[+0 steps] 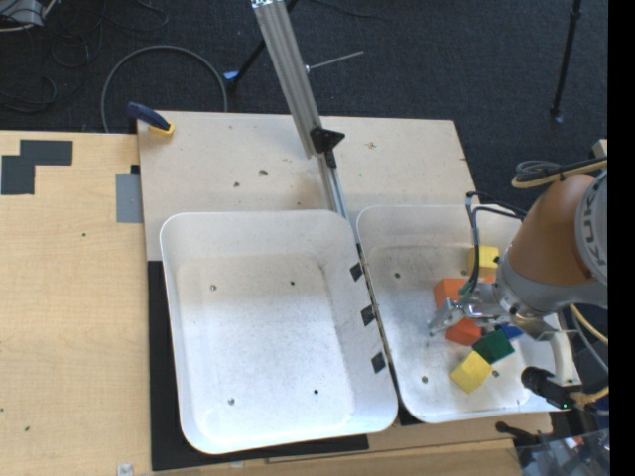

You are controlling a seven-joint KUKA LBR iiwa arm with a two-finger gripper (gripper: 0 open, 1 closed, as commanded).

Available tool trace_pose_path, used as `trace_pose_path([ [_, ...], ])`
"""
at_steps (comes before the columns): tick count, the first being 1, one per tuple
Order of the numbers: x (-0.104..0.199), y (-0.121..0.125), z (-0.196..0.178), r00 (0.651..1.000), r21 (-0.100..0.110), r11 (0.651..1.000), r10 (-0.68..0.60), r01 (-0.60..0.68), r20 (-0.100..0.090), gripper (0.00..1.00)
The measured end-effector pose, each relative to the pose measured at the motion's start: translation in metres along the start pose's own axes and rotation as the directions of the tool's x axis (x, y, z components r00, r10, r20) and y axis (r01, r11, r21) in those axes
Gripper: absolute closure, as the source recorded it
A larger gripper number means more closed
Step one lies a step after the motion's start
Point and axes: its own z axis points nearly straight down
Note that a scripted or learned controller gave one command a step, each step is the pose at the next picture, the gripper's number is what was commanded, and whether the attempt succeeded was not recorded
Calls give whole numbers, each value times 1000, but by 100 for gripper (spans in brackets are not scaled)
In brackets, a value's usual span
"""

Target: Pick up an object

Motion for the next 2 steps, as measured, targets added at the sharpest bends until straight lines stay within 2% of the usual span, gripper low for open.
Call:
trace_pose_path([
  [1,0,-1,-12,1000,1,1000,5,-5,-2,100],
  [2,69,19,-93,1000,-9,1000,-10,10,-3,100],
])
